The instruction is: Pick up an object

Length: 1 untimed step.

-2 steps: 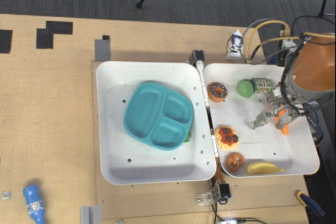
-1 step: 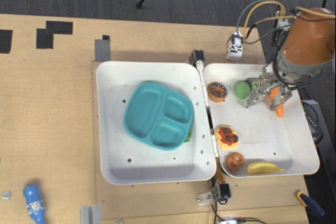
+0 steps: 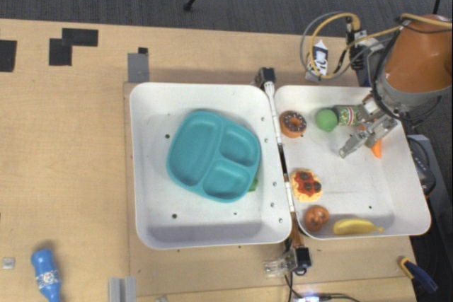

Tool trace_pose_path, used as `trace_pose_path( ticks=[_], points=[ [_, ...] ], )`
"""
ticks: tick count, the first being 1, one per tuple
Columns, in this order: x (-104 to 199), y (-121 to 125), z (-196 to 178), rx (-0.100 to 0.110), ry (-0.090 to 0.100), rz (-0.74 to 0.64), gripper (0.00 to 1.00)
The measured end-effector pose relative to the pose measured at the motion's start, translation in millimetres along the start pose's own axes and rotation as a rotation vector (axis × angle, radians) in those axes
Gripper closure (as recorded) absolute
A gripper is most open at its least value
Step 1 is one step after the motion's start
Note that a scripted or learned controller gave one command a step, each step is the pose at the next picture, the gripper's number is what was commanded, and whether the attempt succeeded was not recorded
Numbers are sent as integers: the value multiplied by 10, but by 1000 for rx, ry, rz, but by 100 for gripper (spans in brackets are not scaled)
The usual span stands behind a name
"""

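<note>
The tool (image 3: 362, 138) hangs low over the right bin (image 3: 396, 223), fingers spread and gripping nothing, with something orange (image 3: 376, 148) just beside it. The green ball (image 3: 326, 119) lies a little to its left, near the bin's far side, touching a green bottle (image 3: 348, 114). To grasp well, centre the fingers over one separate piece, probably the ball, descend straight, and close only once both fingers flank it.

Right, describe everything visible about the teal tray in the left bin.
The teal tray is a rounded-square divided plate, plastic-looking, with three recessed compartments. It lies flat, face up and turned at a slight angle, on the floor of the left bin, nearer its right wall. Something green peeks out under its lower right edge.
</note>
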<state>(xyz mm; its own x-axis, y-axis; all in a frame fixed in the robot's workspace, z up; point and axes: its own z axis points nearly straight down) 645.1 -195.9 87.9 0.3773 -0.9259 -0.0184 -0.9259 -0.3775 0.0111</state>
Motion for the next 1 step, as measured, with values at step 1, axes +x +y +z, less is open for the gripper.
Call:
trace_pose_path(
  ticks=[1],
  points=[
    [24,-149,0,15,11,-319,0]
  ],
)
